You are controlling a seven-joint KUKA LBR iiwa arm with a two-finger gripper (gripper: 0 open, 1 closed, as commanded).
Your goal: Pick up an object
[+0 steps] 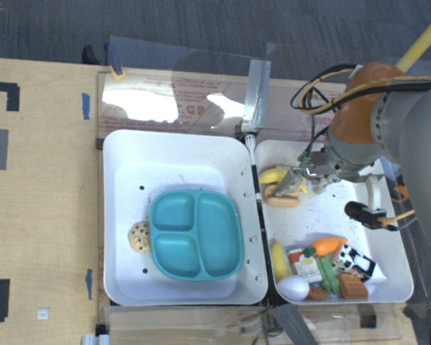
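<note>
One hand point(296, 181) over right bin point(395, 246), by banana point(271, 176), hot dog point(282, 200)

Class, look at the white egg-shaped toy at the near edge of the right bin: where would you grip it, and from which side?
Grip the white egg-shaped toy across its narrower middle, coming straight down from above. It lies on its side against the bin's near wall, with a yellow banana-like piece and other toys close by, so a sideways approach looks blocked. Its smooth, rounded surface may slip.
</note>
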